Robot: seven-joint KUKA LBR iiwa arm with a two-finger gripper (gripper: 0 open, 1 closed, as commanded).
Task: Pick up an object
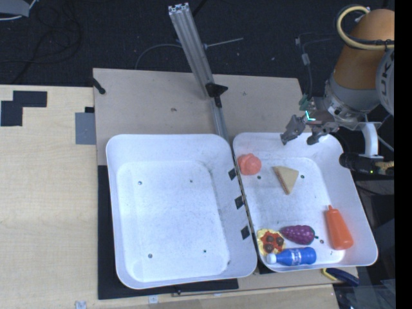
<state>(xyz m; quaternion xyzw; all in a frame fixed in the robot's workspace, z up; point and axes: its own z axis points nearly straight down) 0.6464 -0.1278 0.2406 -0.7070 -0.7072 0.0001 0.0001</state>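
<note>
My claw (302,131) hangs open and empty over the right bin's (360,250) far rim; nearest pick, tan wedge (286,178), looks light, stiff, best pinched across flat faces

I see 2 shallow white bins side by side on the bench (51,192): the left bin (168,211) and the right bin (351,192), joined by black clips (239,202). A slanted aluminium rail (196,53) rises behind them, with loose cables (58,18) across the dark floor.
</note>
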